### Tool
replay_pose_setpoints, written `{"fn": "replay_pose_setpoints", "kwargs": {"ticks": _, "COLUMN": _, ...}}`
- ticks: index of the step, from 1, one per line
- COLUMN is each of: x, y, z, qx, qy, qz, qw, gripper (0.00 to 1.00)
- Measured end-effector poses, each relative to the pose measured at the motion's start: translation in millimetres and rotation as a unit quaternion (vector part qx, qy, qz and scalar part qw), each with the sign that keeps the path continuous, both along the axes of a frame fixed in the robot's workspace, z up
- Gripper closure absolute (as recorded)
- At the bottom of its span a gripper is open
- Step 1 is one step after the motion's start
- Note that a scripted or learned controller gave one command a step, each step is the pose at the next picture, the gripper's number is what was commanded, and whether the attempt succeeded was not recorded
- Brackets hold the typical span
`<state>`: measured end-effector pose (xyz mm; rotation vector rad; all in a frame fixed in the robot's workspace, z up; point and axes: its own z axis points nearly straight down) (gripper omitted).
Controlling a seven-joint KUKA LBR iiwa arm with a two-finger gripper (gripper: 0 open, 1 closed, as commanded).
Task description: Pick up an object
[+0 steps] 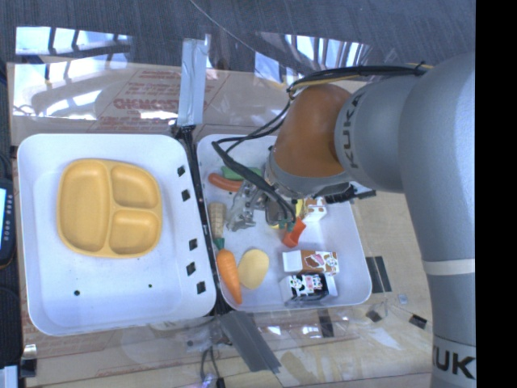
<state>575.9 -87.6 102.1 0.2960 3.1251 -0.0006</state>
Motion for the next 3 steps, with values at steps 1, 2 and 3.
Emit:
{"fn": "replay_pose_setpoints", "kwargs": {"ticks": 1, "x": 39, "y": -71, "z": 3, "qx": -0.0005, "qy": -0.001, "qz": 0.107, "qw": 0.9943, "gripper": 1.00}}
{"fn": "replay_pose_setpoints", "kwargs": {"ticks": 2, "x": 85, "y": -46, "z": 130, "qx": -0.0020, "qy": -0.007, "qz": 0.075, "qw": 0.9971, "gripper": 1.00}}
{"fn": "replay_pose_setpoints", "kwargs": {"ticks": 3, "x": 38, "y": -115, "z": 96, "qx": -0.0004, "qy": 0.002, "qz": 0.291, "qw": 0.9566, "gripper": 1.00}}
